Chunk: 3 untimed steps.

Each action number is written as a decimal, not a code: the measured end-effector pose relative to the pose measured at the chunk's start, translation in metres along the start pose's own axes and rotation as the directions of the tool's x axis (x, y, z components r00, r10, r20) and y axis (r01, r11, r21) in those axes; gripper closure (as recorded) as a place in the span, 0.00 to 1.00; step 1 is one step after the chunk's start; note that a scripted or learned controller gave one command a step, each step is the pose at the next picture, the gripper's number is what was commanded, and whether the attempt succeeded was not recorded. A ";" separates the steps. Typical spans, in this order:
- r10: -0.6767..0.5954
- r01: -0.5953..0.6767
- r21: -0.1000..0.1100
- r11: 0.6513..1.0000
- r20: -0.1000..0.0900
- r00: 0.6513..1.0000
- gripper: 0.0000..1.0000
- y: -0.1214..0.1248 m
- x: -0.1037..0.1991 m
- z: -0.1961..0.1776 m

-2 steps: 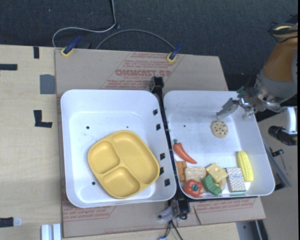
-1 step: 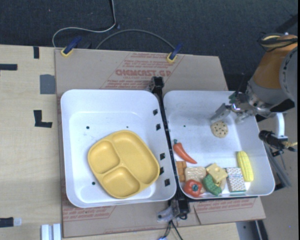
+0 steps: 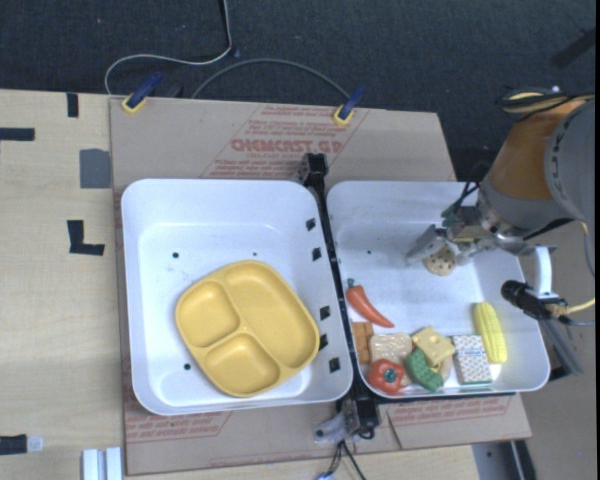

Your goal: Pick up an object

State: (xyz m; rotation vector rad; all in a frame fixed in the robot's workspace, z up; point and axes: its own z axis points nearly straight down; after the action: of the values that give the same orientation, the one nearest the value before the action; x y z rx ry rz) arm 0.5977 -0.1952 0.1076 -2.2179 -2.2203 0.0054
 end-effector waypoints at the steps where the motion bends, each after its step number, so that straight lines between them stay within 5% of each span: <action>1: -0.001 0.001 -0.015 1.000 0.005 1.000 0.00 0.037 -0.030 -0.084; 2: 0.002 -0.002 0.003 1.000 -0.001 1.000 0.00 0.001 -0.028 -0.028; 3: 0.000 0.000 -0.006 1.000 0.003 1.000 0.00 0.005 -0.006 0.023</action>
State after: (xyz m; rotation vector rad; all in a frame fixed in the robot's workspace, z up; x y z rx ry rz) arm 0.6028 -0.2014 0.0847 -2.2224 -2.2248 0.0025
